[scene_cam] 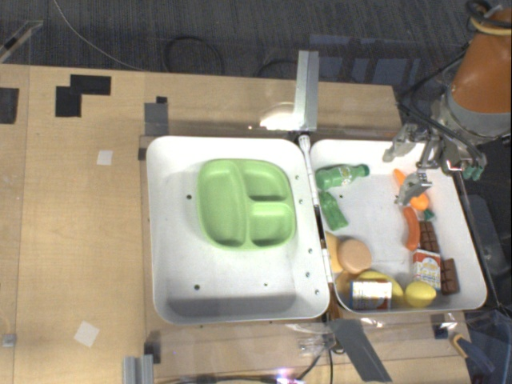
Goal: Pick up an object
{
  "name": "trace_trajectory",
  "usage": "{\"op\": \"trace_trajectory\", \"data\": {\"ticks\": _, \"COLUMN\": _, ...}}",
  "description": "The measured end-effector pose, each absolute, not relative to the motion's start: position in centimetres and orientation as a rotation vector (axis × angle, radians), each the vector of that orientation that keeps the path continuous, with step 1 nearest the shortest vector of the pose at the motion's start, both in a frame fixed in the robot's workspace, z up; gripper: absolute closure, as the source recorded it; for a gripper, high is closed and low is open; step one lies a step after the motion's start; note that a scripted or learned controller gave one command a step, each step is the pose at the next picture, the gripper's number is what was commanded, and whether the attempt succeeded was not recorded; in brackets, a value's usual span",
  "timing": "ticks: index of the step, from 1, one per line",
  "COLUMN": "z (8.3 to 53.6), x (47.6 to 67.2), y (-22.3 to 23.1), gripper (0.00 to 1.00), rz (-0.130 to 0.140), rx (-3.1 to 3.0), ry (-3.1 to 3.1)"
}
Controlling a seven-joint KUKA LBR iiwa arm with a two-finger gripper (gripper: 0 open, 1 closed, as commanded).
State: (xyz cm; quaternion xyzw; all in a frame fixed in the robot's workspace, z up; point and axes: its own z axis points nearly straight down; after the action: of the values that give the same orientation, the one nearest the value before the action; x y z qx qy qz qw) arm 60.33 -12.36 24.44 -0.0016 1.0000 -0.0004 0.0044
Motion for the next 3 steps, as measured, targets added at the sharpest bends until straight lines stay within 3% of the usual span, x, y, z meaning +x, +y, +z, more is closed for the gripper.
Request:
{"op": "trace_trajectory", "data": {"ticks": 1, "z": 9.7, "x": 59.4, "y": -14.3, "gripper": 0.00, "rz": -0.001, "rx": -0.231, "ry": 3.125}}
{"op": "trace_trajectory", "data": {"ticks": 2, "z": 9.0, "x": 59.1, "y": -15.2, "gripper": 0.00, "rz": -0.003, "rx": -0.279, "ry": 3.117}}
{"op": "trace_trajectory", "data": {"ticks": 3, "z": 9.0, "x": 56.9, "y": -16.1, "gripper": 0.00, "rz": -0.003, "rx": -0.114, "ry": 3.125}}
